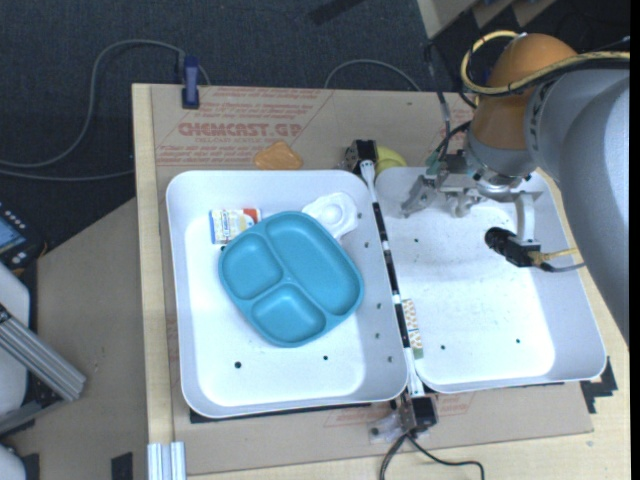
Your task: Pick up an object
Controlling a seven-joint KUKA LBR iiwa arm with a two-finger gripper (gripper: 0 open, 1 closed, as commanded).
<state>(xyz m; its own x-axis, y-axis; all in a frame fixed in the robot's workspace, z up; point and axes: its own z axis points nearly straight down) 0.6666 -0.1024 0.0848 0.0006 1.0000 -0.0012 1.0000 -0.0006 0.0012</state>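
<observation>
Pincer [440, 196] hangs over the right bin [470, 353] far corner, well apart from the blue tray [290, 278] in the left bin – can't tell its state. Risk (my guess): descending here grabs nothing – nearest objects lie beside the tray.

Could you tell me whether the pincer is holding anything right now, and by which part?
It cannot be told: the pincer hangs over the right bin.

Blue divided plate [290, 276] in white bin [200, 348]; orange-banded grey arm [570, 98].
</observation>
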